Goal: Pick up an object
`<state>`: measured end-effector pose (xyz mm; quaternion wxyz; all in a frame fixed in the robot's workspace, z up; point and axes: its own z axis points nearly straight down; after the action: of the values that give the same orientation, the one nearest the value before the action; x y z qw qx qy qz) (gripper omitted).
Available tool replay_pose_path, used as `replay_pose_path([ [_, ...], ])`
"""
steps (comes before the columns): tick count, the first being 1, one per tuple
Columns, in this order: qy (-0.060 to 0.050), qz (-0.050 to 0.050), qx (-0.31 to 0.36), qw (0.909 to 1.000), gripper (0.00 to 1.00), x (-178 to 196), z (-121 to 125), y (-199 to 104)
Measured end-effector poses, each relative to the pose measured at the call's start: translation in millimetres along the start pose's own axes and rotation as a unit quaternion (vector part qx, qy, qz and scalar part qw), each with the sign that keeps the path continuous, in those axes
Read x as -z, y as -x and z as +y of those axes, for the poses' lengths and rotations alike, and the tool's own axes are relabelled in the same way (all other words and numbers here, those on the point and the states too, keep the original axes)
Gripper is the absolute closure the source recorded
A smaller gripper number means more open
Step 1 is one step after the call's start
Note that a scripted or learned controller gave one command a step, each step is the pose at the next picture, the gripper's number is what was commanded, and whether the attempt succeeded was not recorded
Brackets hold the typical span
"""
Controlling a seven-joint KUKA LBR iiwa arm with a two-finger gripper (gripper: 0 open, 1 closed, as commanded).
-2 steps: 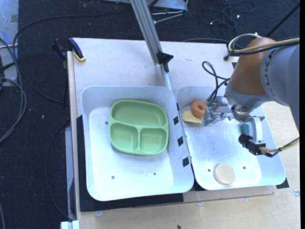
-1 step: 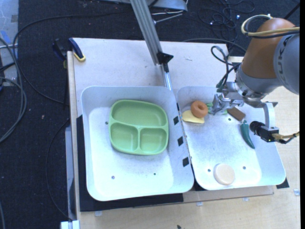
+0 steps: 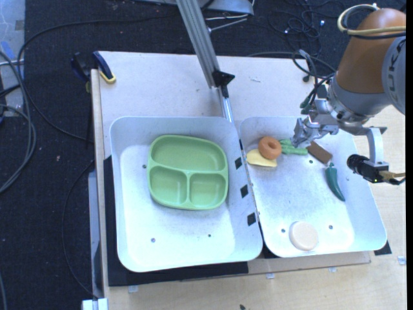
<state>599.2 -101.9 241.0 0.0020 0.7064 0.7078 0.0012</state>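
Note:
My gripper [image 3: 301, 137] reaches down into the far part of the right bin [image 3: 361, 237], its tip right above the green stalk [image 3: 293, 150] that lies beside the orange donut-shaped toy [image 3: 270, 148]. A yellow wedge [image 3: 261, 161] rests under the donut. A brown block [image 3: 319, 152] lies just right of the gripper, and a dark green pepper [image 3: 335, 181] lies further right and nearer. A pale round disc [image 3: 303, 235] sits near the bin's front edge.
The left bin [image 3: 129, 237] holds a light green divided tray [image 3: 189, 172]. A slanted metal pole [image 3: 200, 34] runs down to the divider between the bins. A black fixture [image 3: 369, 167] hangs off the arm over the right bin's right side.

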Motion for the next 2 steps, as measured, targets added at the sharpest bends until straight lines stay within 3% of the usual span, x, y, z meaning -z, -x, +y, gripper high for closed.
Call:
replay_pose_path([
  [2,-0.002,0.0,0.001,1.0,1.0,-8.5,-0.1,-94.6],
])
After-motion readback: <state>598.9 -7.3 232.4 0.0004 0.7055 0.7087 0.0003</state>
